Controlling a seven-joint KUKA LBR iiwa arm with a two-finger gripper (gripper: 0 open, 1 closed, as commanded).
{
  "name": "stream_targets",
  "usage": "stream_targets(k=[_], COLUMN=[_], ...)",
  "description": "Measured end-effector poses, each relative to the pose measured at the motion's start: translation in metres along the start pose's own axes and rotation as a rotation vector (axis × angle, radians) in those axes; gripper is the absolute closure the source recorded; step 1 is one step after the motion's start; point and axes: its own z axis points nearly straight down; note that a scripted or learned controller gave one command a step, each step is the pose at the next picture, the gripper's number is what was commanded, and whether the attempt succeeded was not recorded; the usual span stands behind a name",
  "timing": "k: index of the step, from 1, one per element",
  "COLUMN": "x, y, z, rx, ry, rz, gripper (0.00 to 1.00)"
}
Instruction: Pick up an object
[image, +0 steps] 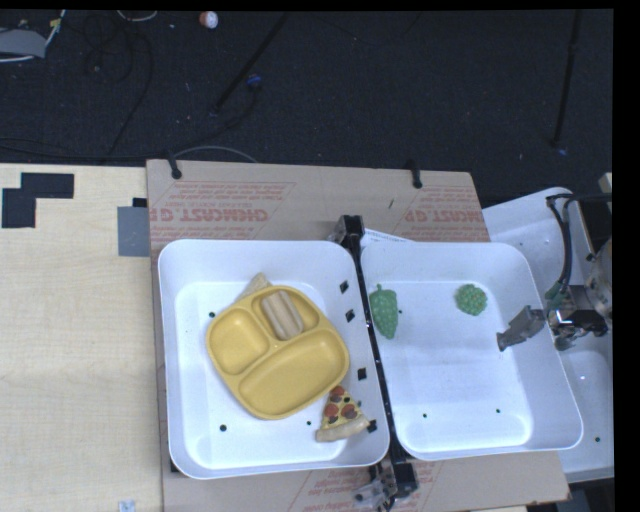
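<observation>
So the gripper (522, 328) sat over the right edge of the right white bin (455, 440), and I honestly couldn't tell how its claw stood. That bin had a dark green leafy toy (384, 310) by the divider and a small round green toy (471, 298) further right. The left white bin (190, 420) held a yellow divided plate (277, 362), a tan hot dog piece (281, 313) in one compartment, and a pizza slice toy (342, 414) just beside it.

Cardboard sheet (300, 200) under two white bins (170, 350).
</observation>
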Motion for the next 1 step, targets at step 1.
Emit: stream_targets(k=[1], x=[0.0001], y=[0.0018], z=[-0.004], rx=[-0.009], ry=[-0.002], rz=[-0.002], gripper=[0.0])
